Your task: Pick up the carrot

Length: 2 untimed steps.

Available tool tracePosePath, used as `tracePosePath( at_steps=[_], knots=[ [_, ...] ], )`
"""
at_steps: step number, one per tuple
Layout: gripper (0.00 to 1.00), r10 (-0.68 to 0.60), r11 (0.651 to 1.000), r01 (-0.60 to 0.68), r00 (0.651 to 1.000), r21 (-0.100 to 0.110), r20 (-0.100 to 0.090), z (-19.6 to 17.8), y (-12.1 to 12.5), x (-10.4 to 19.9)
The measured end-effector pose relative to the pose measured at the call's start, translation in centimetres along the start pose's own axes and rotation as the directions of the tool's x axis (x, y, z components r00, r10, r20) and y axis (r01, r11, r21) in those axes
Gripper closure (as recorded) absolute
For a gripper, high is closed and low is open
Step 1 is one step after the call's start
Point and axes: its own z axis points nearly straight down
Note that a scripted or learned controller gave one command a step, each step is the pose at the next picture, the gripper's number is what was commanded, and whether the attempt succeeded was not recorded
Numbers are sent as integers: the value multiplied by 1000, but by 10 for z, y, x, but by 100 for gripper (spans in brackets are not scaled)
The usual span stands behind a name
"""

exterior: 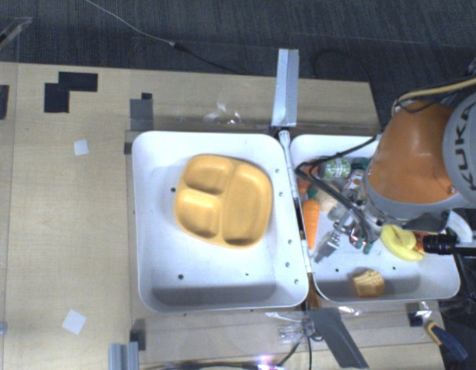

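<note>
- Pale wood makes up the bench (60,230), which runs along the bottom edge of the view; small pale squares of tape lie on it at the left, and a grey metal bracket (342,341) sits at the front between the two bins.
- A tan, ridged piece of toy food (368,283) lies at the front of the right bin (446,287), near its front wall.
- A yellow toy (402,241) rests a little further back in the same bin, beside the arm's wrist.
- The gripper (328,247) hangs low over the right bin, its metal fingers pointing toward the bin's left wall; nothing can be seen between them, and whether they are spread or closed cannot be told from this view.
- The carrot (310,218) lies along the left wall of the right bin, orange, lengthwise front to back, just beside the gripper's tips and apart from the yellow toy.
- The arm (423,160) bulks over the right bin's far half, its orange band facing the camera; on the grey shell at the right edge the letters "KU" of the maker's name can be read.
- A small green-and-white labelled item (338,168) lies by the arm at the right bin's back; its writing is too small to read.
- In the left bin (156,276), a yellow divided plate (223,199) lies in the middle, tilted slightly.
- A grey upright post (286,87) stands behind the join of the bins.
- Black shapes (68,91) mark the bench's far left corner.
</note>
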Motion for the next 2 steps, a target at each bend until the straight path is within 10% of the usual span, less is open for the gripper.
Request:
tracePosePath(
  at_steps=[1, 2],
  knots=[
    [0, 9, 1000, -9, 1000, 2, -1, 91, -53, -37],
    [100, 2, 1000, -2, 1000, -2, 6, 80, -49, -38]
  ],
)
